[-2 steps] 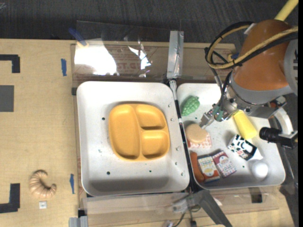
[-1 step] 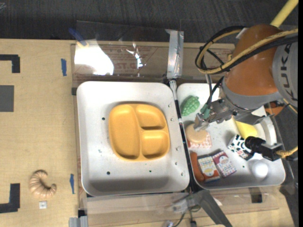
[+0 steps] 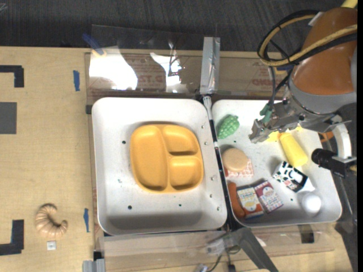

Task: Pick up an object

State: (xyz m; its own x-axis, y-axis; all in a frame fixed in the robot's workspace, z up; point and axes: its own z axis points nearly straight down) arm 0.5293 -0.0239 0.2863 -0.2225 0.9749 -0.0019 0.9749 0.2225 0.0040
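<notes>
Arm [image 3: 326,67] reaches in from the right, and the gripper [image 3: 265,128] hangs over the upper part of the right bin [image 3: 334,208]. Can't tell its state: the tips are small and dark against clutter. No object visibly in it.

Candidates in the right bin:
- green piece [image 3: 228,126], upper left corner, just left of the gripper
- yellow cylinder [image 3: 293,148], just right of and below the gripper, lying at a slant
- round tan piece [image 3: 236,160], below the green one
- black-and-white item [image 3: 291,176] and white ball [image 3: 311,202], lower right
- two small packets [image 3: 258,198] and a red-orange strip [image 3: 235,200], along the front edge

Left bin [image 3: 108,208] holds a yellow divided tray [image 3: 166,156]. A croissant [image 3: 50,220] sits on the bench, outside both bins.

My read: this is approach, pick not yet made. The nearest targets are the yellow cylinder and the green piece.

To do it well:
- commit to one target and centre over it before descending
- for the cylinder, turn the wrist so the fingers close across the short axis, not along the length
- the green piece sits close to the bin wall, so finger clearance on that side is probably tight; the cylinder has more room
- skip the flat packets, likely too thin to pinch
- lift straight up and confirm the object comes with it
</notes>
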